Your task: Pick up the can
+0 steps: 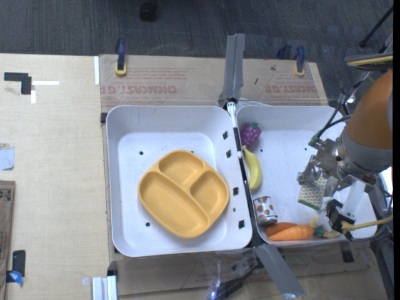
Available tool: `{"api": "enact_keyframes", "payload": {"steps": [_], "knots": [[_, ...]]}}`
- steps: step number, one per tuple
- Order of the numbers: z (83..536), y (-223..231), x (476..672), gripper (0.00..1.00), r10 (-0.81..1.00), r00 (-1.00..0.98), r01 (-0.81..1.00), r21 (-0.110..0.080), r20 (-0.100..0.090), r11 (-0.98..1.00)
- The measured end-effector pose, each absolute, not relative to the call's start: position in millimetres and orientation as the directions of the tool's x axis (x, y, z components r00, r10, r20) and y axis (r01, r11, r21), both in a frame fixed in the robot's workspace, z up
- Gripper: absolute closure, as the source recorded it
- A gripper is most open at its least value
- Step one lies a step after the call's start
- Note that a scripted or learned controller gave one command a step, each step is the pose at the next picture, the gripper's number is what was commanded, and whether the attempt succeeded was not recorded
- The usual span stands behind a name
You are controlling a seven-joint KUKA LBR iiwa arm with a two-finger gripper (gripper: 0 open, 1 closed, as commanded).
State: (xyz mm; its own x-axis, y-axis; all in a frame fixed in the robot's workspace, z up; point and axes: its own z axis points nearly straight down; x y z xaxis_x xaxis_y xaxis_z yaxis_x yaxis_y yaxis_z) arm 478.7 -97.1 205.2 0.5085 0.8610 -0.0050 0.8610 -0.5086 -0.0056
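One small can (265,210) stands upright in the right-hand bin (281,114), tucked into the near left corner, close against the divider wall and just behind a carrot (289,232) that lies along the front edge. A banana (252,167) lies further back along the same wall, with a bunch of purple grapes (250,134) beyond it. By its look the can is a stiff, smooth-sided cylinder, probably light for its size and not fragile, though the printed label could prove slippery. The best hold seems to be across the round body from above, at about mid-height, with the jaws set so that one slips between can and wall; the carrot and the wall leave little room, so a clean approach looks awkward. The tool (317,189) hovers well to the right of the can, over a greenish flat packet (310,195), and whether it is released or clenched I cannot tell. The left bin (119,167) carries a yellow divided plate (183,194).
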Motion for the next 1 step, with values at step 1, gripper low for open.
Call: {"api": "enact_keyframes", "payload": {"steps": [1], "knots": [[187.4,-21.6,505.8,1.0,0.878,0.479,0.878,-0.007,-0.006,-0.479]]}}
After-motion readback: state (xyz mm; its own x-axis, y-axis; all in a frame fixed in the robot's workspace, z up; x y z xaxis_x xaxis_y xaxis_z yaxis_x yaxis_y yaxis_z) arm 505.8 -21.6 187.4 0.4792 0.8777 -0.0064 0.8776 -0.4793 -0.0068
